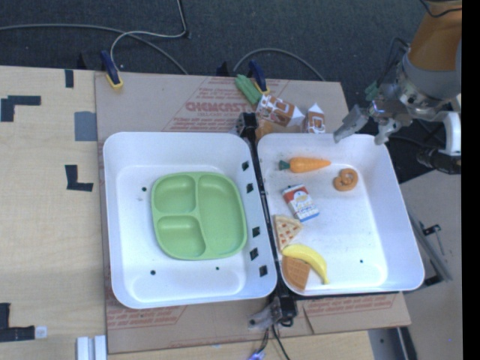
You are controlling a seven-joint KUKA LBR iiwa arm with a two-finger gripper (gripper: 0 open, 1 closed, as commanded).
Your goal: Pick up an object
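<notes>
The right-hand shallow white plastic bin (390, 223) holds the likely pickings. At its twelve o'clock lies a small orange toy carrot with a green top (306, 165), at one o'clock a round brown toy doughnut (346, 179), near the middle a little red-and-white carton (300, 202), and down at seven o'clock a tan waffle wedge (286, 232), a yellow toy banana (309, 261) and an orange-brown piece (295, 274) crowded together, the last two touching.

They all look like light, stiff plastic play food, probably a bit slick. I'd go for the carrot across its thick middle, or the carton across its narrow sides; both lie apart from their neighbours.

The claw (367, 123) hangs over the bin's far rim at one o'clock, its two grey fingers (348, 128) spread apart with nothing between them.

The orange-brown piece is half hidden under the banana, and the arm is cut off at the top right. The left bin carries a green divided tray (199, 215).
</notes>
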